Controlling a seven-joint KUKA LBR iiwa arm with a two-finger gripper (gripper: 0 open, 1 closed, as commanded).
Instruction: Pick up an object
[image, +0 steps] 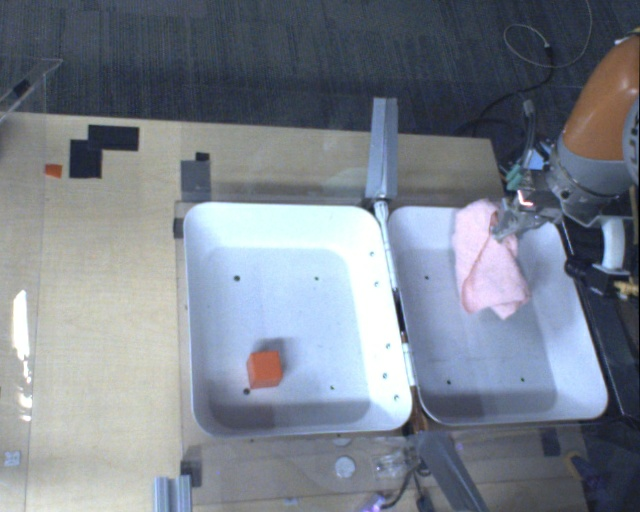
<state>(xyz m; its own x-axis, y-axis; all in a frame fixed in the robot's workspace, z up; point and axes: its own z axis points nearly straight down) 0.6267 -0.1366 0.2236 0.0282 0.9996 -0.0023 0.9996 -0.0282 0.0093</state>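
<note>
Pale wooden bench (100, 330), dark carpet (250, 50)

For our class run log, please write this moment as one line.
arm: over right bin | gripper: at top edge of pink cloth | right white bin: cloth | left white bin: orange cube

I see a pink cloth (487, 258) in the right bin (500, 400), crumpled and draped in soft folds, lying in the far part near the bin's back wall. Its upper right corner looks bunched and lifted toward the gripper (510, 222), whose tip touches it there; I cannot tell whether the cloth sits between the fingers. In the left bin (290, 300) I see a small orange block (265, 369), resting flat near the front left corner.
</note>
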